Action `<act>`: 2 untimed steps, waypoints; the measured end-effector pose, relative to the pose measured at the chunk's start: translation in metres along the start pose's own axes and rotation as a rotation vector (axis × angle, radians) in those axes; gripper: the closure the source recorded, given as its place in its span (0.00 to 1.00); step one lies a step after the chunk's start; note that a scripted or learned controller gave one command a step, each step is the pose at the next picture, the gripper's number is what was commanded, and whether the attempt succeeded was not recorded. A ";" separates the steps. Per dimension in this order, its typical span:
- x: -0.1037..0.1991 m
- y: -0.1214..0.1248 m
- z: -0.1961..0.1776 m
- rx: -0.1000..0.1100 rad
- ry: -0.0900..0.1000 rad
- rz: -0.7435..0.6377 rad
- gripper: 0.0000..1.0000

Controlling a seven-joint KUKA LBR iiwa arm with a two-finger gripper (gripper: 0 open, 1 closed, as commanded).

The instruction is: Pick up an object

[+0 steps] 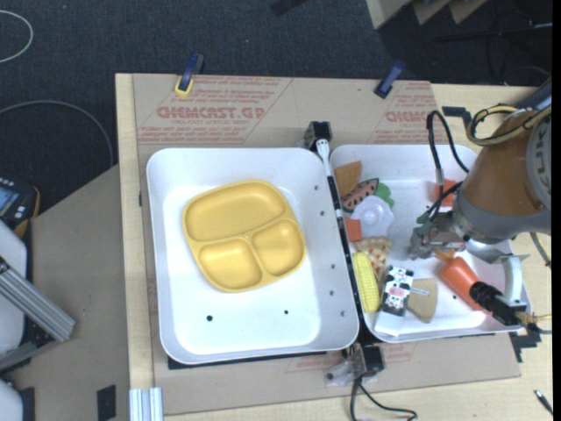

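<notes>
Pincer (pixel 423 238) low in right bin (pixel 412 163), jaw state impossible to tell; toys crowded beside pizza slice (pixel 374 253); risk: tips jam between neighbours, grasp slips

You have two bins side by side: the left bin (pixel 166 261) holds a divided tray (pixel 243 233) at its centre. The right bin (pixel 412 160) is crowded, with the corn cob (pixel 365 280) along its left wall, a pizza slice (pixel 375 252) just above it, and the arm (pixel 513 178) over its right half.
</notes>
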State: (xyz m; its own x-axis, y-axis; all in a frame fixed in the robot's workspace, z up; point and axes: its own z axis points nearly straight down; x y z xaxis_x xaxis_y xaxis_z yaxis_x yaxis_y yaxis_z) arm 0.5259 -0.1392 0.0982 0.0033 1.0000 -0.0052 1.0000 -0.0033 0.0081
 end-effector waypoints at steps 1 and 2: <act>0.009 -0.003 -0.050 0.005 0.004 -0.005 1.00; 0.016 -0.001 -0.111 0.001 0.003 -0.006 1.00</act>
State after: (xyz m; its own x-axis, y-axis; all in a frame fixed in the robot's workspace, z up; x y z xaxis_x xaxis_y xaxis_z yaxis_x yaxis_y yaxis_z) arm 0.5236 -0.1229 0.2096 -0.0022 1.0000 -0.0020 1.0000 0.0022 0.0067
